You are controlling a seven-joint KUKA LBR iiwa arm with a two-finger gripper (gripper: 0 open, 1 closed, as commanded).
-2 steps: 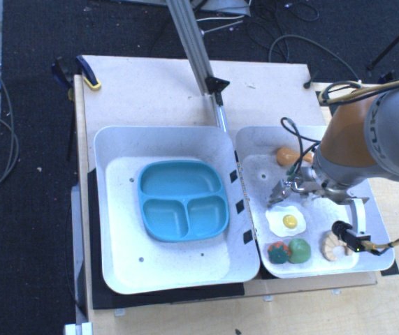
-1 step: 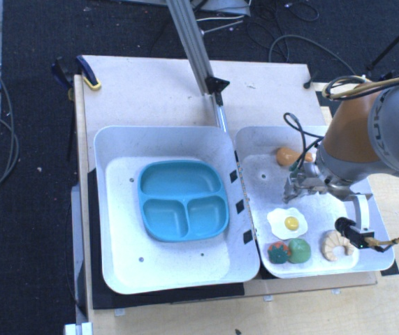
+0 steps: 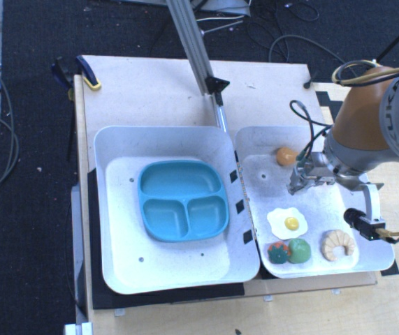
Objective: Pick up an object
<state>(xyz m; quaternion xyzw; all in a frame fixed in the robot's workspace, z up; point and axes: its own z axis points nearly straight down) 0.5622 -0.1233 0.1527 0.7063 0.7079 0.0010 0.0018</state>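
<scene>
The gripper [image 3: 299,180] hangs low over the right bin [image 3: 255,169], its tip just below a small orange ball [image 3: 286,156] near the bin's far side; whether it is spread or pressed together, I cannot tell. Nearer me lie a fried egg [image 3: 287,222], a red and green vegetable [image 3: 288,251] and a croissant [image 3: 339,245], its arch lying across the bin, tips toward the front edge. The left bin [image 3: 115,187] carries a blue divided tray [image 3: 183,199].

Pale bench [image 3: 157,89], two white bins [image 3: 115,187], perhaps touching
</scene>
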